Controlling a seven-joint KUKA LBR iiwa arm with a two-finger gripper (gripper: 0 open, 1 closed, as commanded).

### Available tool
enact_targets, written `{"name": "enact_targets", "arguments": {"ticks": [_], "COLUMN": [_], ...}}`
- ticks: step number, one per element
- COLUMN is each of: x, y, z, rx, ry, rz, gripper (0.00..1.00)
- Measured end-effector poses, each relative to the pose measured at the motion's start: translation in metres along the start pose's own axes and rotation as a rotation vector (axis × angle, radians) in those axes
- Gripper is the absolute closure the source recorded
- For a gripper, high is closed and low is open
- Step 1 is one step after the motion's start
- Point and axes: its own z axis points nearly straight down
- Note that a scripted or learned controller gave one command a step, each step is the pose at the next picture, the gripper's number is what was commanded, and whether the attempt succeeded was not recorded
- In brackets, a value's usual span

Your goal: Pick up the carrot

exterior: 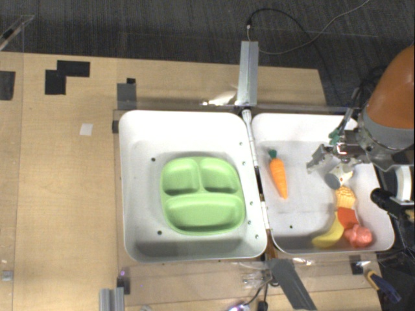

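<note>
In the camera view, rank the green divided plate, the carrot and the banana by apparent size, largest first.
1. green divided plate, by far the largest.
2. carrot and banana: they look alike in size, and other toys partly hide the banana, so I won't rank them.

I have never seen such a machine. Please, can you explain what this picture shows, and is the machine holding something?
One camera looks down at a slant on a bench with two white bins. The grey and orange shape at the right is a robot arm; its gripper hangs over the right bin. Nothing is seen held in it. In that bin lie a carrot, apart from the gripper, and a few toy foods in the near corner. The left bin holds a green divided plate.
</note>
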Motion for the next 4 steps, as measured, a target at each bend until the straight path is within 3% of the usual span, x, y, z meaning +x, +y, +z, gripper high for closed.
{"name": "enact_targets", "arguments": {"ticks": [1, 2, 3, 4], "x": [0.031, 0.027, 0.028, 0.082], "y": [0.048, 0.025, 0.025, 0.068], "z": [0.121, 0.132, 0.124, 0.039], "rx": [0.0, -0.02, -0.02, -0.003], "ry": [0.0, 0.0, 0.001, -0.001], "rz": [-0.253, -0.118, -0.117, 0.019], "gripper": [0.0, 0.0, 1.0, 1.0]}}
